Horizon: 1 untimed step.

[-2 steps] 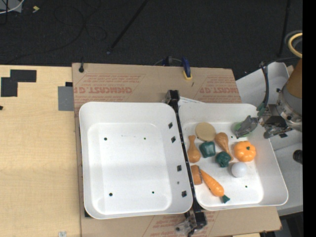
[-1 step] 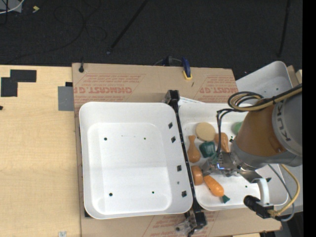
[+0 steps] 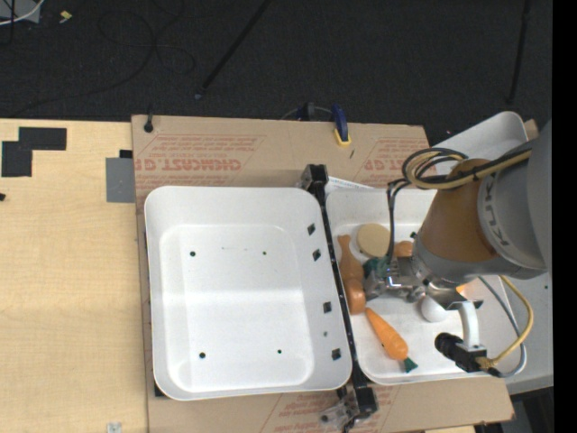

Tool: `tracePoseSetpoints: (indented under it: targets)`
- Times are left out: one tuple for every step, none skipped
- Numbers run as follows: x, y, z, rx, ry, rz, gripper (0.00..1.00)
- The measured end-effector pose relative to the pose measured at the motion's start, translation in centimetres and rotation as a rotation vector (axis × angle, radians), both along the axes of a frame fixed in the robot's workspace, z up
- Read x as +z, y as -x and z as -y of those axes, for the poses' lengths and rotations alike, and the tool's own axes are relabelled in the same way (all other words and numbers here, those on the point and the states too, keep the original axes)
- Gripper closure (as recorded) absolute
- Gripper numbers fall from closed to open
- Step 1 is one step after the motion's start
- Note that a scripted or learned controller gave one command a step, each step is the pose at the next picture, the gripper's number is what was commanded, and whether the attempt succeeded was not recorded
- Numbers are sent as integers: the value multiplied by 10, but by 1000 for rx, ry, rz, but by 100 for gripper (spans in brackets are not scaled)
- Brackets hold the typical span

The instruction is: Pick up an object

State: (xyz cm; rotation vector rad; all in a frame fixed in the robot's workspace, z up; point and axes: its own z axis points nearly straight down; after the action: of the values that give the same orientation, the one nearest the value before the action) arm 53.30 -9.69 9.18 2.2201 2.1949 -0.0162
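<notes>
Down by the right bin's (image 3: 424, 379) front edge lies a toy carrot (image 3: 388, 332), probably light, stiff, slick plastic best pinched across its thick middle, while the gripper (image 3: 389, 276) hovers just above and beyond it, its grasp impossible to tell.

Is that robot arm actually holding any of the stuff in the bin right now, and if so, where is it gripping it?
It cannot be told. The gripper is down in the right bin, among the carrot and the round beige object, but the arm hides its tip.
</notes>
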Motion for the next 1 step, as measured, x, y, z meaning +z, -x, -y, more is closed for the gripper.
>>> tracePoseSetpoints:
  targets:
    - [-4, -83, 12, 12, -18, -3, 0]
